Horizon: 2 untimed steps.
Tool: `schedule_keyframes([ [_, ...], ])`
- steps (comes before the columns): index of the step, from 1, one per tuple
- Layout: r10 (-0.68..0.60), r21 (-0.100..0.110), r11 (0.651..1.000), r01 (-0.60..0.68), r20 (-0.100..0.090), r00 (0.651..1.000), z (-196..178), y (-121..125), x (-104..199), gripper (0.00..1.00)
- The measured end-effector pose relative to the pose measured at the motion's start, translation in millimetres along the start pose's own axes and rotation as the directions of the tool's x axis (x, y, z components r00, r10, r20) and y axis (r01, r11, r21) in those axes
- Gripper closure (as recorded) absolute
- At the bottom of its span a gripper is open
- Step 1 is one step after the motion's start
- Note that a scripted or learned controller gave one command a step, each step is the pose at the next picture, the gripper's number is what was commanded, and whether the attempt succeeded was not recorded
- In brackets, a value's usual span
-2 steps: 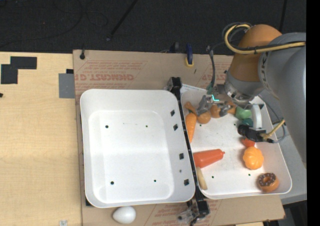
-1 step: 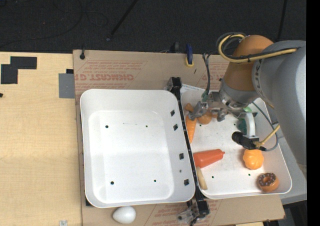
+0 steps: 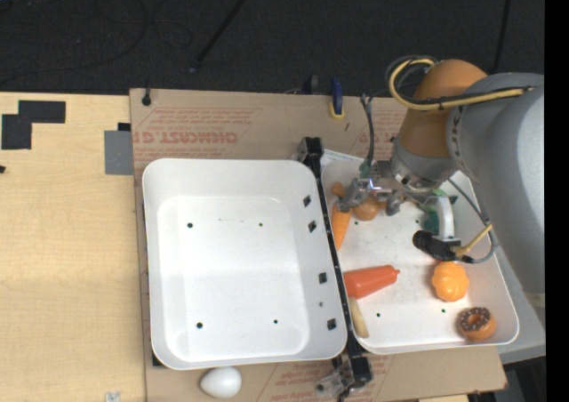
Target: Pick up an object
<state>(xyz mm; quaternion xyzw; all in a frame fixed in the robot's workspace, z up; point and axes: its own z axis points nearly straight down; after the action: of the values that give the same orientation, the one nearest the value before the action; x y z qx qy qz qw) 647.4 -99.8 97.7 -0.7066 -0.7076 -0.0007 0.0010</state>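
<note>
Nearest you, a white egg (image 3: 220,381) lay on the bench outside the left bin (image 3: 233,258). In the right bin (image 3: 418,344), the near corner held a doughnut (image 3: 477,324). Just behind it sat an orange (image 3: 450,282), with a carrot (image 3: 369,280) lying flat towards the divider and a thin wooden stick (image 3: 357,316) along that wall.

Further back, a second carrot (image 3: 340,228) leaned against the divider, and just beside it sat a small brownish-orange lump (image 3: 364,210). That lump was your likeliest target. The gripper (image 3: 376,196) hung low over the far end of the right bin, right above the lump. Its fingers looked spread apart, with nothing clamped between them as far as the view showed.

To do this step well, you wanted the lump centred in the gap before closing, not caught on one fingertip. You also wanted to steer off the second carrot, which was close enough to be nipped or nudged along. A straight descent to the bin floor, a firm close and a slow vertical lift looked the safest course. A small rounded piece like that one seemed apt to roll or squirt out sideways.
</note>
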Motion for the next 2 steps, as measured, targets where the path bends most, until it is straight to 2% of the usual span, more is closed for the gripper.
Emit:
schedule_keyframes([
  [1,0.001,-0.002,1.000,-0.001,0.003,1.000,0.8,-0.7,-13.9,0.00],
  [2,0.003,-0.016,1.000,-0.003,0.010,1.000,0.2,-3.8,-4.5,0.00],
])
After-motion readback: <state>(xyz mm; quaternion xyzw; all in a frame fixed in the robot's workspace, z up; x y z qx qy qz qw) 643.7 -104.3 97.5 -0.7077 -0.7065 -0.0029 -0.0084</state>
